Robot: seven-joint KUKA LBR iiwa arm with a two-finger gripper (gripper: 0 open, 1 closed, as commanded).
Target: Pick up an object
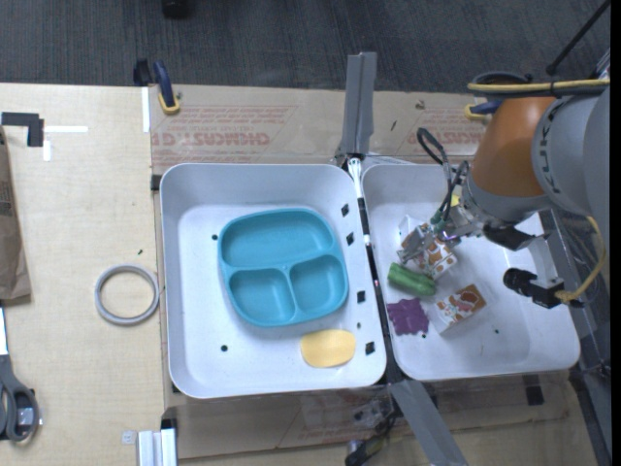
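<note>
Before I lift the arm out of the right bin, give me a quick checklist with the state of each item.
1. Tool low in the right bin: ok.
2. Tool meets the patterned carton: ok.
3. Carton gripped: cannot tell.
4. Green cylinder touches that carton, may get dragged: not ok.
5. Second small carton and purple piece lie apart from the tool: ok.
6. Blue divided tray and yellow piece sit in the left bin, off the lift path: ok.
</note>
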